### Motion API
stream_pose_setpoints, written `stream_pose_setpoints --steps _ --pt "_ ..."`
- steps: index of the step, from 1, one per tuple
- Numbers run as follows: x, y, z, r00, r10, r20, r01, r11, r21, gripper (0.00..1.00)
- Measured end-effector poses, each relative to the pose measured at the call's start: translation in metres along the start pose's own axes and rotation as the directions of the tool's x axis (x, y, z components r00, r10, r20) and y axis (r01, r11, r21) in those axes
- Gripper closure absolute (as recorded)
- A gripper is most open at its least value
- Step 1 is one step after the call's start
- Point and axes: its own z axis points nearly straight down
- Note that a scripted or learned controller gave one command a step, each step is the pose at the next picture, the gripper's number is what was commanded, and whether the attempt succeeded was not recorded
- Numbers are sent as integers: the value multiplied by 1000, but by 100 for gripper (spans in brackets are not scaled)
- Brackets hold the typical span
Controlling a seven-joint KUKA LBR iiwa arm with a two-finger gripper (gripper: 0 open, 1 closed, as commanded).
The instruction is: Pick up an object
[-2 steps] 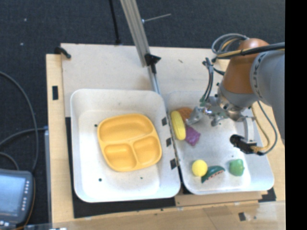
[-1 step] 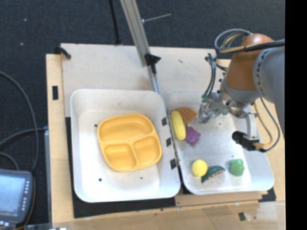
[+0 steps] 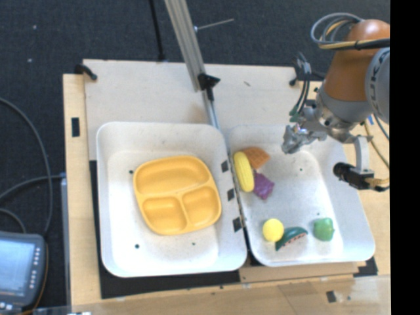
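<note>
The gripper [image 3: 293,141] hangs above the right bin [image 3: 341,176], at its upper edge; whether it is open or closed cannot be told. The nearest target, a yellow corn cob [image 3: 243,170], lies against the bin's left wall. It is probably light, stiff and smooth: grasp across its middle. An orange piece [image 3: 257,156] and a purple piece [image 3: 264,186] touch it, crowding the approach.

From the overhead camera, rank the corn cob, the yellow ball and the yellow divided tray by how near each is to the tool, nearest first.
Measured from the tool, at the right bin's upper edge:
1. Corn cob, by that bin's left wall.
2. Yellow ball, low in the same bin.
3. Yellow divided tray, over in the left bin.
</note>
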Motion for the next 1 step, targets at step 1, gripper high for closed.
stream_pose_setpoints --steps 1 --pt "-1 0 10 1000 2 0 -2 1000 8 100"
